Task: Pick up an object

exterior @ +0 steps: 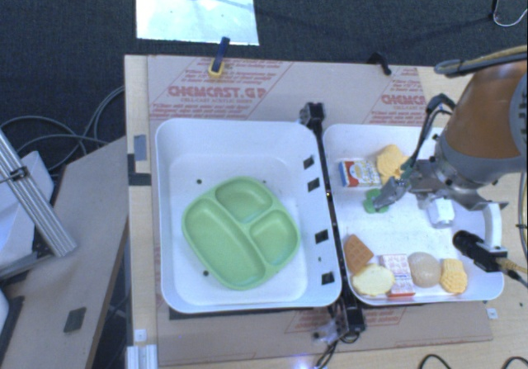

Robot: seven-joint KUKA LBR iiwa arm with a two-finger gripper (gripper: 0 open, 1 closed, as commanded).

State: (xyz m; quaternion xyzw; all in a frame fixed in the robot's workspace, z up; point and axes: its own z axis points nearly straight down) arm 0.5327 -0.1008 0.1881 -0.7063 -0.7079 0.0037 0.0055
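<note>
My gripper (393, 191) hangs over the middle of the right bin (412, 138), at the end of the grey arm that comes in from the right. A small green object (375, 200) sits right at its tip, on the left side; whether it is gripped cannot be made out. Just behind the gripper lie a white carton with red and blue print (355, 171) and a yellow piece of food (388, 161). Along the bin's front edge lie a brown cracker (358, 251), a pale bun (373, 280), a white and red packet (397, 269), a beige round (425, 268) and a yellow waffle (453, 275).
The left bin (177, 161) holds a light green divided plate (240, 231). A black divider with clips (322, 194) runs between the two bins. Both bins rest on a brown printed board (247, 87). Cables lie at the far left of the bench.
</note>
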